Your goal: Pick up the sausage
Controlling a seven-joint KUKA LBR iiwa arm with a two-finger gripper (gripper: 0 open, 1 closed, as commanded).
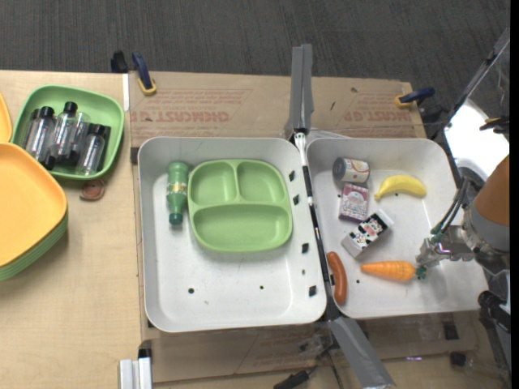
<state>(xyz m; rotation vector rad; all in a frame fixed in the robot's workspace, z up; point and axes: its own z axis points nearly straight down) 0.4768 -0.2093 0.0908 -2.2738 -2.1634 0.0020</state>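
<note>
Gripper (432, 255) low at R edge of R bin (438, 294), beside carrot's green end; holds nothing.
Finger gap too small/blurred to read; can't tell whether it touches carrot (389, 271). Arm cut off at frame R. 1 sausage (337, 277) at R bin's L wall, near front, well apart from gripper. R bin also: 1 banana (401, 186), 1 can (350, 169), 2 small boxes (354, 202). L bin (227, 298): 1 green divided plate (240, 205), 1 green bottle (177, 191).
</note>
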